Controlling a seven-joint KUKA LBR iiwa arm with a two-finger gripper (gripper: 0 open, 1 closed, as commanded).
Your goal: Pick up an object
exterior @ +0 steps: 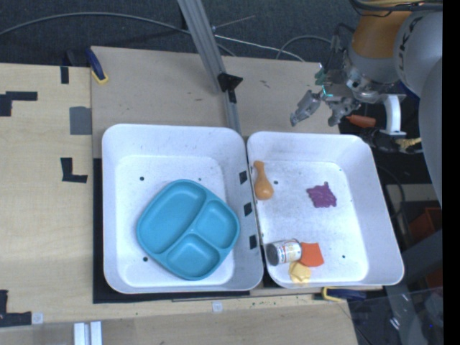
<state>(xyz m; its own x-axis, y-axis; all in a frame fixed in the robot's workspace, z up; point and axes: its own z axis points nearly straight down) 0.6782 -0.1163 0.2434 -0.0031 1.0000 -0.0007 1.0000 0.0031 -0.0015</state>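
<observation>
Two bins sitting side by side on desk (pixel 165 92); gripper (pixel 310 108) hovering beyond far edge of right bin (pixel 359 192), fingers apart, gripping nothing. Likely target: orange gourd-shaped toy (pixel 263 181) lying by right bin's left wall, long axis running near-far, narrow end pointing far. Risk: fingers striking wall beside toy, or rounded body slipping out. Can (pixel 284 252), orange block (pixel 312 254), yellow piece (pixel 300 272) crowding near corner; purple scrap (pixel 321 195) lying flat. Blue plate (pixel 188 228) sitting in left bin (pixel 115 192).
</observation>
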